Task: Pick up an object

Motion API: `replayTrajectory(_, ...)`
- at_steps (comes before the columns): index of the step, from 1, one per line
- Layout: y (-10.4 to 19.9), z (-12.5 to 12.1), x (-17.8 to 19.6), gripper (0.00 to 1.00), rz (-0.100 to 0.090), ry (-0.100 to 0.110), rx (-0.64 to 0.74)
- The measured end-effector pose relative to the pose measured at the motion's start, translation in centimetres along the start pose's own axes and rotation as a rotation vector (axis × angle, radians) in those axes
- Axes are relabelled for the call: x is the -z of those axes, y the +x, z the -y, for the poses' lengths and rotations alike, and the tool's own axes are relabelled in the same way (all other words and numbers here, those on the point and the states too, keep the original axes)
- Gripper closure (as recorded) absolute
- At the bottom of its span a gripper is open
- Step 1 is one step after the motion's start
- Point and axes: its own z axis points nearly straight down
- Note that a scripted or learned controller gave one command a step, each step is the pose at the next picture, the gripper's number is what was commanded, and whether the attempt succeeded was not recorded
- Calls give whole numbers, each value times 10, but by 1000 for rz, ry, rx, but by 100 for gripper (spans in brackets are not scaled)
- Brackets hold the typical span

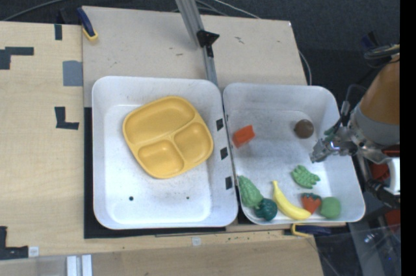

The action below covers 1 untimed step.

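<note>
Toys crowd the right bin's near corner; claw, state untellable, hangs at the right wall and may clip it

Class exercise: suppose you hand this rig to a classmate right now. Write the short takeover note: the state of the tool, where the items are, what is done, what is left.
Tool: at the right bin's right wall, low over the floor; whether it is open or shut cannot be made out, and nothing shows in it.
Right bin: orange block, brown ball, green ridged piece, banana, leafy green piece, dark teal item, strawberry, green round item.
Left bin: yellow divided plate.
Done: no pick visible.
Left: grasp and lift one object; the green ridged piece lies nearest.
</note>
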Motion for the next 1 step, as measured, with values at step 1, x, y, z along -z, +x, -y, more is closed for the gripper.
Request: replayTrajectory(1,2,3,43,100,-1,0,2)
